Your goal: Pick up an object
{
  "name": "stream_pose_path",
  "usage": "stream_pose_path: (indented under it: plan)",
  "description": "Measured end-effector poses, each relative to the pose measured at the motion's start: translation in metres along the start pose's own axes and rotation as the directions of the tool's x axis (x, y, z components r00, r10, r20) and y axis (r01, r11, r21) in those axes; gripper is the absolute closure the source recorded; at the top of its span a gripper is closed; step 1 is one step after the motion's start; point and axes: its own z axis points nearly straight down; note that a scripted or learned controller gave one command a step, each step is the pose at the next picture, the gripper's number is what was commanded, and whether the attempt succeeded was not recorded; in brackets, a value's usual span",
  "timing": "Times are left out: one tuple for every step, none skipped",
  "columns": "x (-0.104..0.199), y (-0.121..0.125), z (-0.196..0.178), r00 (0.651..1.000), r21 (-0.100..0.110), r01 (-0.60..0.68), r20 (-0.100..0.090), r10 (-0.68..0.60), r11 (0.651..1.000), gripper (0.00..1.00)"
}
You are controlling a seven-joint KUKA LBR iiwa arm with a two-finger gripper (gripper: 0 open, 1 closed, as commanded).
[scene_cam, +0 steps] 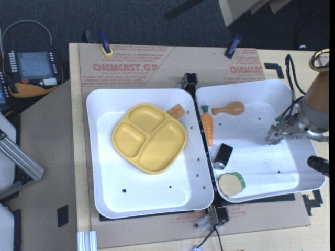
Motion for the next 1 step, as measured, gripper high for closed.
stream_pose_path:
  plan:
    - [0.0011, 0.0101, -0.0476, 1.0, -0.005, 0.002, 0.002, -0.002, 1.0, 1.0]
